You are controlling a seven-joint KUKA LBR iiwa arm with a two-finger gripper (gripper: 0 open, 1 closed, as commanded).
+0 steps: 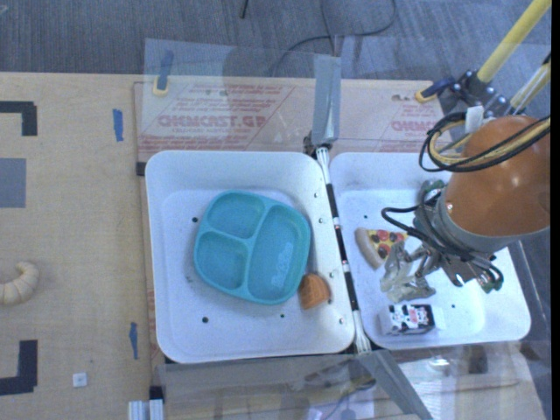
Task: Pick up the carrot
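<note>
Fingers of the gripper are hanging low in the right bin, at the frame's lower right; whether they are open or closed is not discernible. A pizza slice is lying just to their left, a small black-and-white packet just below. The carrot is sitting in the left bin, touching the teal divided plate at its lower right edge.
</note>
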